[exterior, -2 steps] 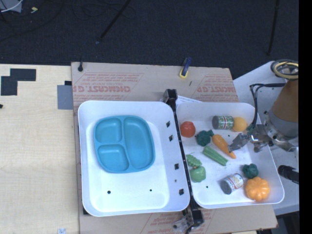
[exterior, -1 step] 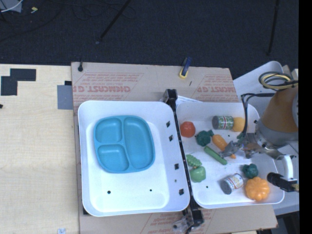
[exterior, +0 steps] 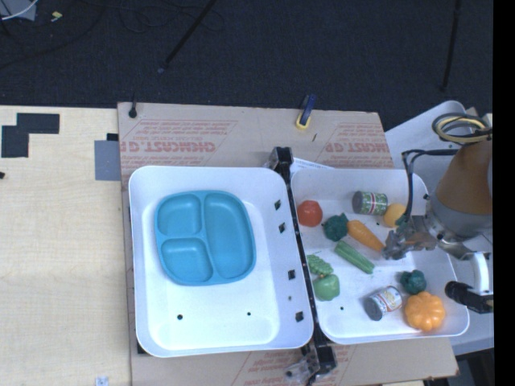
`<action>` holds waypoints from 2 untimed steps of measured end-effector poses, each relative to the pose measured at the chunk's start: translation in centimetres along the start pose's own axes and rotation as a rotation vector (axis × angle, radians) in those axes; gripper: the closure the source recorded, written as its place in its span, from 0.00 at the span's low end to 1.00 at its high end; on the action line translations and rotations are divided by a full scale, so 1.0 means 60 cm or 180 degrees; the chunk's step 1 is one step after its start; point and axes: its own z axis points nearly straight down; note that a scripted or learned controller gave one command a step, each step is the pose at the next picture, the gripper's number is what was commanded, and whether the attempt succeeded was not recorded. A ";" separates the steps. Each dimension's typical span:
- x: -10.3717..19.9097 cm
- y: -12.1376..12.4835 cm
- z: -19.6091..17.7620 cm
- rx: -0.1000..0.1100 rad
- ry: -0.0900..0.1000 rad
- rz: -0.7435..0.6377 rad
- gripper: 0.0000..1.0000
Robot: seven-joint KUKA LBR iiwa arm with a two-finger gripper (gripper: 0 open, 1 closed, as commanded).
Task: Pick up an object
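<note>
The claw hangs low in the right bin; its opening cannot be judged. The carrot lies just left, long axis diagonal.

Glossy plastic bins (cardboard beneath)

The gripper is too small and blurred to read, and the arm hides the right bin's far rim.

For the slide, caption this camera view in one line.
Hand low in the right bin among toy food; blue tray in the left.
</note>
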 end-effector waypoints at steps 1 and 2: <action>-0.002 0.000 -0.070 -0.0014 -0.0006 -0.0005 1.00; -0.004 0.010 -0.173 -0.0019 -0.0009 -0.0008 1.00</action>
